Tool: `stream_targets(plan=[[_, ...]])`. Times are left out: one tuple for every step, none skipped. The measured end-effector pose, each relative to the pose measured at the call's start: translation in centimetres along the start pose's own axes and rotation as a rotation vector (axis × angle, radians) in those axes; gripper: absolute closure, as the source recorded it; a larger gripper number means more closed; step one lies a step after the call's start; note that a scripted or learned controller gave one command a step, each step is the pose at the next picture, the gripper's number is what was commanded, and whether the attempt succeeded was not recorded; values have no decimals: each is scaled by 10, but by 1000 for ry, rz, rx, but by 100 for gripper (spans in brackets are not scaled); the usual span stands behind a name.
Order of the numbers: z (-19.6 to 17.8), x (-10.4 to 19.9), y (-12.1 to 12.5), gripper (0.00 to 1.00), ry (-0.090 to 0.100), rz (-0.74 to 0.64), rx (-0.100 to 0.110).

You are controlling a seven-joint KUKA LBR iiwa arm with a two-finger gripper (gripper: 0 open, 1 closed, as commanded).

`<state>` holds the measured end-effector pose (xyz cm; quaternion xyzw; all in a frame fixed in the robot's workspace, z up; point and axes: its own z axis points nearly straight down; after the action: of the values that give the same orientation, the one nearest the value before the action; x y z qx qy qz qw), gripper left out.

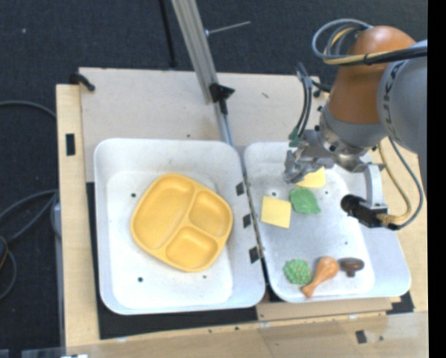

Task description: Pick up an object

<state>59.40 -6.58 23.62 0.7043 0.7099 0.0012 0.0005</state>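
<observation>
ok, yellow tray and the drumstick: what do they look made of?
Yellow divided tray: looks like moulded plastic, matte to semi-gloss, with an even colour and rounded compartment walls. Toy drumstick: probably plastic or rubber play food, smooth tan surface; too small to tell which.

Looks like a robotics lab: plywood bench on dark carpet, aluminium camera mast rising behind the bench, loose black cables left of it, toy food in white bins.
</observation>
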Motion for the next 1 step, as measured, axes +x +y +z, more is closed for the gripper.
stream_targets(plan=[[3, 42, 34, 100, 0, 1, 0]])
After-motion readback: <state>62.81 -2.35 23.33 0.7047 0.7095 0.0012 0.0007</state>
